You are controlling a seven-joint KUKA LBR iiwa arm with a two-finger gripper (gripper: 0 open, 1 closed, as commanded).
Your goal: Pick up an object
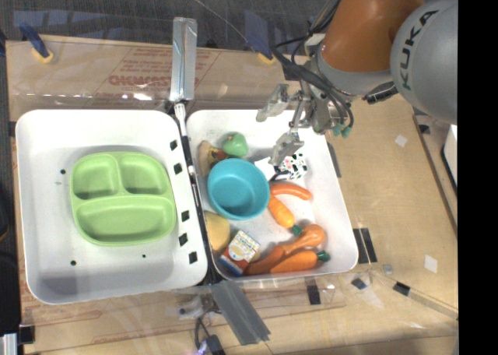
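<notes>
The pale wooden desk (397, 190) carries two shallow white plastic bins side by side: one (39, 190) at nine o'clock, the other (338, 213) at three o'clock, their edges touching.

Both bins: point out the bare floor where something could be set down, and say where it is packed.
Left bin: bare floor rings the green divided plate, widest along the near edge. Right bin: a small bare patch at the far left corner beyond the green fruit. Crowded elsewhere: blue bowl, carrots, small carton, with the gripper over the spotted toy.
</notes>
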